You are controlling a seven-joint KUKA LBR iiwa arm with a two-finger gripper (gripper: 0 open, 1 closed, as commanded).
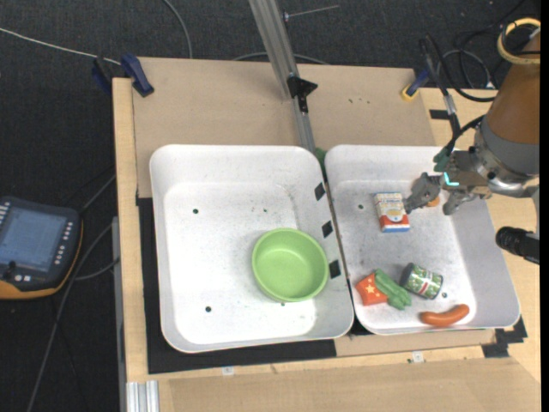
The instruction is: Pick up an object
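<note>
My gripper [437, 197] hangs over the upper right part of the right bin [480, 256], its two fingers spread open. Just left of its fingertips lies a small white and red carton [391, 212], apart from them. A small orange patch shows low between the fingers; I cannot tell what it is. Toward the bin's front lie a green can [423, 281], a red block with a green piece against it [380, 289], and an orange-red sausage shape [444, 316]. A green bowl [290, 265] sits in the left bin [197, 230].
A slanted metal pole [279, 41] runs down to the gap between the bins. Blue clamps hold the board at its back corners. A handheld pendant [34, 245] lies off the bench at the left, and cables trail at the back right.
</note>
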